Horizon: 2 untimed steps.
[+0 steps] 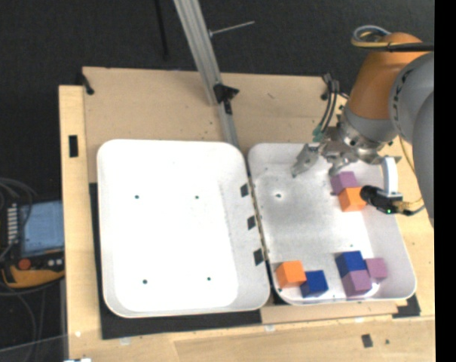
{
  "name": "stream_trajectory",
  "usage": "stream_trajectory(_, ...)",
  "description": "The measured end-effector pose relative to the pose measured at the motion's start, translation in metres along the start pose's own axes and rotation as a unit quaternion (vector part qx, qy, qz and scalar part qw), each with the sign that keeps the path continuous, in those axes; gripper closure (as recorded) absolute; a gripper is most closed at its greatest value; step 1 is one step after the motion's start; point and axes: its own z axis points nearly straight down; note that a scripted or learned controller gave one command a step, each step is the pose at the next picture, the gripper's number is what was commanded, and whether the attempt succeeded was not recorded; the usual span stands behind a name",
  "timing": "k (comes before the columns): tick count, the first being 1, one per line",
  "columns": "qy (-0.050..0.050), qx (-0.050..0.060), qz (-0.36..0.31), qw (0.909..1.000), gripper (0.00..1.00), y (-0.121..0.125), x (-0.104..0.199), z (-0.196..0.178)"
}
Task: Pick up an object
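Blocks lie scattered in the right bin (288, 217), the one I am reaching into, and nothing sits between my fingers. Closest to my gripper (322, 157) are a purple block (344, 180) and an orange block (353, 198), touching each other, just below and to the right of my fingertips, against the bin's right side. Farther down from me, along the bin's near edge, an orange cube (291, 272) touches a blue cube (314, 283); to their right a larger blue block (350, 262) sits against a purple block (356, 281), with a paler purple one (377, 268) beside them at the right wall. My fingers are splayed apart over the bin's upper part, one pointing down-left toward bare white floor. The left bin (175, 225), well away to my left, shows only a few small dark dots on its floor. A slanted metal pole (201, 47) crosses the bench (152, 104) up and to my left, ending near the seam between the bins. Off the bench's far left lies a handheld controller (35, 236) with cables.
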Motion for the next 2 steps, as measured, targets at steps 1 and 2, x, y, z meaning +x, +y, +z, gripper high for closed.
stream_trajectory(1,0.000,0.000,-0.002,1.0000,0.00,0.0067,0.0056,0.0562)
stream_trajectory(2,-0.001,-0.002,-0.002,1.0000,0.00,0.0073,0.0044,0.0637)
